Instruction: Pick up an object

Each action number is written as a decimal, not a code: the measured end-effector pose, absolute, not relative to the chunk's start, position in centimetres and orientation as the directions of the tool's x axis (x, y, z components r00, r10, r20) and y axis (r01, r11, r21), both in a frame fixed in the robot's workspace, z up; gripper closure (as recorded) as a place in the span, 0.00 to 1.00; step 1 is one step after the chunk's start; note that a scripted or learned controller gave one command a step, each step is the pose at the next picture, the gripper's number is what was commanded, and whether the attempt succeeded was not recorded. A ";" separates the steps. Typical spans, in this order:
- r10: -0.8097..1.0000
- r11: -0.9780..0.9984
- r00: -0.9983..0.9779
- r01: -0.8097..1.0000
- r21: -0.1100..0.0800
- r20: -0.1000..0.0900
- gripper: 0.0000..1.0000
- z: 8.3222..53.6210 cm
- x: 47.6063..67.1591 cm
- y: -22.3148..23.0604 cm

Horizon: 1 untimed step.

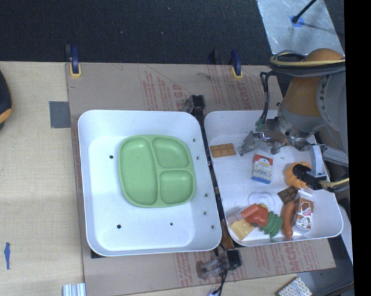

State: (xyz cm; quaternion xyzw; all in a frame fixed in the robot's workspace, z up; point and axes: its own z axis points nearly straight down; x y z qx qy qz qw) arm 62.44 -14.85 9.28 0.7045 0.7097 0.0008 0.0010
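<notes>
Pincer (256, 142) fingers spread apart, grasping nothing, small carton (263, 169) just below it.

Toy foods lie scattered in the right bin (233, 121) — a small carton (262, 169), a cracker (222, 151), a sausage (288, 219).

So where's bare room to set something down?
Left bin: white floor all round the green tray, widest along its near edge. Right bin: a small patch between the cracker and the carton. Its near end, round the pepper, is crowded.
</notes>
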 end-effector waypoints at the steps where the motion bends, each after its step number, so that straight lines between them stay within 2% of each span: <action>1: 1.000 0.004 -0.004 1.000 -0.008 0.000 0.00 9.1 58.5 -14.4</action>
